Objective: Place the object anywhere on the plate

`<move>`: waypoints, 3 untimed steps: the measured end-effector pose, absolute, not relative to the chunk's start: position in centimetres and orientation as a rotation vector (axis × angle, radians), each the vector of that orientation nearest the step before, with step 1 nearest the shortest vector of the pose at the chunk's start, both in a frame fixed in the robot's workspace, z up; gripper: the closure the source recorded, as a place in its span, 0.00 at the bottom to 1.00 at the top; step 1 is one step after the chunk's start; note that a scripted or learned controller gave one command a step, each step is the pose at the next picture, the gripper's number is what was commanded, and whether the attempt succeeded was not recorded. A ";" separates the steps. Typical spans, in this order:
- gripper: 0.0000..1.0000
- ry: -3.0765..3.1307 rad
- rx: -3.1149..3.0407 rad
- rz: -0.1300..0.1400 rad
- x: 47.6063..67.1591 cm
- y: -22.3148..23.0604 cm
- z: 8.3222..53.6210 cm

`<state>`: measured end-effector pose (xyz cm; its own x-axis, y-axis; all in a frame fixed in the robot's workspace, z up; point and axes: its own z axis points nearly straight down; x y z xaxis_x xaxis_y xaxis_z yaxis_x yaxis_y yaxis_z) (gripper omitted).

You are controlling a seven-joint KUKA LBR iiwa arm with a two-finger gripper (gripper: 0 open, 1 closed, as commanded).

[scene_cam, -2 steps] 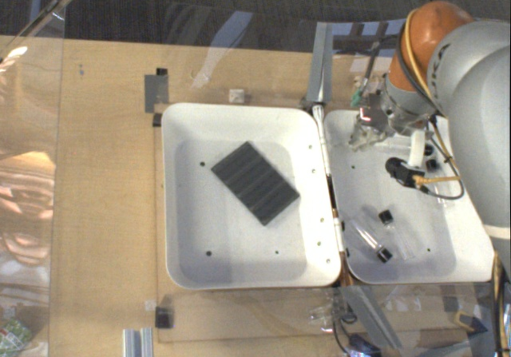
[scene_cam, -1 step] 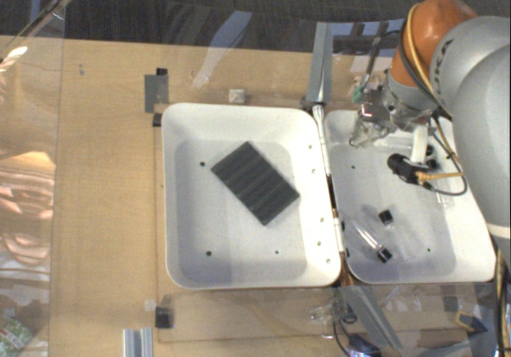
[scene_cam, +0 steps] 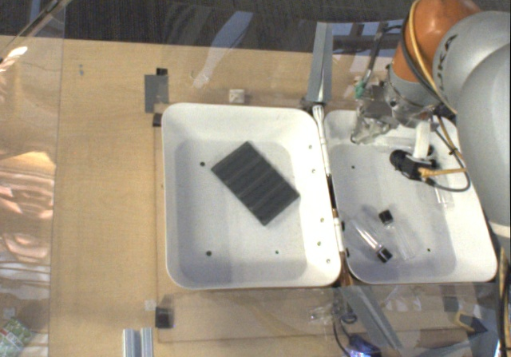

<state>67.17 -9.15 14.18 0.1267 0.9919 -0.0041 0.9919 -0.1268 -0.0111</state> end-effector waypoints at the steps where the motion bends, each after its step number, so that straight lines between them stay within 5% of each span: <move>1: 1.00 -2.082 -2.350 0.013 67.3 -9.0 15.3; 2: 0.00 -2.083 -2.350 0.013 67.3 -9.0 15.3; 3: 1.00 -2.092 -2.348 0.008 67.5 -8.9 16.5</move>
